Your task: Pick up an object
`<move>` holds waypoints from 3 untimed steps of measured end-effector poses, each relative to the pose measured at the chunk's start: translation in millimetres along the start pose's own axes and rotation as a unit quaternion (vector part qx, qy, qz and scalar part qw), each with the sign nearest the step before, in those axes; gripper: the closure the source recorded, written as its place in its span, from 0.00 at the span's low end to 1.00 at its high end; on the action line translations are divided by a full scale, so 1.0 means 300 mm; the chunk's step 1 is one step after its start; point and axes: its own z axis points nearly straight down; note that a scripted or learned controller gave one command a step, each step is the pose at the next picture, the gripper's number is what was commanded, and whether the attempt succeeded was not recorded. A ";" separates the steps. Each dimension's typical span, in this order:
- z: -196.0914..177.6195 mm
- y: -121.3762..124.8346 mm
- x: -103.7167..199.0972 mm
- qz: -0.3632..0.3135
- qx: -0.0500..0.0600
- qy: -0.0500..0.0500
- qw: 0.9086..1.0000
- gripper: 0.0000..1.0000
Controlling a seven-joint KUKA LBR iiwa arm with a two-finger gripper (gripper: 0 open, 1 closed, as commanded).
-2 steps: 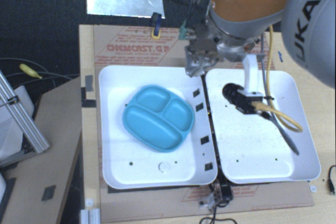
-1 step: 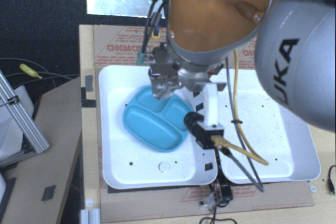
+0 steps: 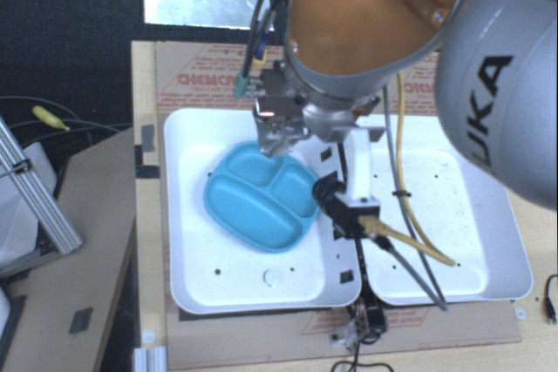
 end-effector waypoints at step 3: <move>-0.158 -0.002 -0.097 0.005 0.004 -0.002 1.000 1.00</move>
